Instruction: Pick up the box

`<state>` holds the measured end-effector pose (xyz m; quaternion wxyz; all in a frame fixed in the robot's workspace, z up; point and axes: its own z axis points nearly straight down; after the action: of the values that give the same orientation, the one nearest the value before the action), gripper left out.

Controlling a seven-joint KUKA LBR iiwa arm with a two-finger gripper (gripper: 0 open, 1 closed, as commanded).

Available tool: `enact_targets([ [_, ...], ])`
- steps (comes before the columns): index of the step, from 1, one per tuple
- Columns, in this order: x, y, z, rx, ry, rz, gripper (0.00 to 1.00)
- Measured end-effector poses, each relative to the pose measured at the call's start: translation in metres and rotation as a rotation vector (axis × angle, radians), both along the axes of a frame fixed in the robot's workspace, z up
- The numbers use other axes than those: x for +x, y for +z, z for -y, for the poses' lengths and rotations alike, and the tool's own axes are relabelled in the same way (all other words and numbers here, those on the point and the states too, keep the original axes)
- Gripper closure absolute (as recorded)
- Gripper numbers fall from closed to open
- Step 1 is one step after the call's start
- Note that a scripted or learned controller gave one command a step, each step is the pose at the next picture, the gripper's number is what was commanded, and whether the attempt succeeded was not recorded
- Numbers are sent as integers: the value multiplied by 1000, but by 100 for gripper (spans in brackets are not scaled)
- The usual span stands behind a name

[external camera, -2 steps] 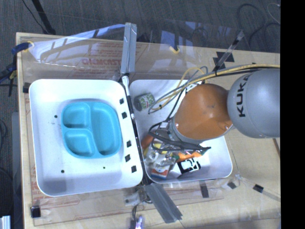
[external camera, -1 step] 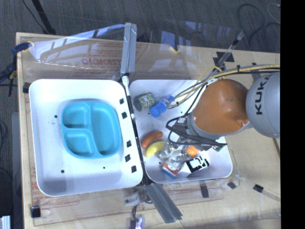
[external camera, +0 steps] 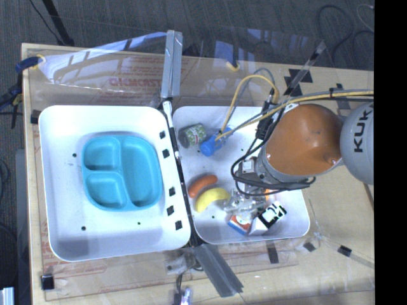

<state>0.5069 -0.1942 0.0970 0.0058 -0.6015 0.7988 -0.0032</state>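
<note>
The box (external camera: 240, 224) lies at the near edge of the right bin (external camera: 287, 230), close to that bin's front wall, showing a red and white face with a blue corner toward the left. The pincer (external camera: 245, 203) hangs almost straight above it — the metal parts under the orange band (external camera: 299, 140) end just beside the box's upper edge, perhaps touching it, though the slanted view does not settle that. So the relation that counts is nearly vertical: the box sits directly below and a shade toward the bin's front from the pincer, not off to a side. Its long axis seems to run roughly left to right along the front wall, but much of it is covered by the wrist and cables, so this is a judgement only. Whether the pincer is spread or closed cannot be told from here; the parts blur together and nothing is plainly seen clamped. A black and white object (external camera: 272, 215) lies touching or just beside the box on its right, and a yellow banana (external camera: 210, 198) with a red sausage-like piece (external camera: 202, 183) lies near on its left — both crowd the descent. The left bin (external camera: 57, 170) holds a blue divided tray (external camera: 122, 172), well apart from all this.
</note>
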Motion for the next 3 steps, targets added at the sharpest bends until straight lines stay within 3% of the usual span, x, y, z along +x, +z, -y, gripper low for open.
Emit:
enact_targets([
  [1,-18,0,-9,-10,583,5,0],
  [2,-17,10,-9,-9,584,6,100],
  [3,-17,10,-10,-8,585,4,0],
])
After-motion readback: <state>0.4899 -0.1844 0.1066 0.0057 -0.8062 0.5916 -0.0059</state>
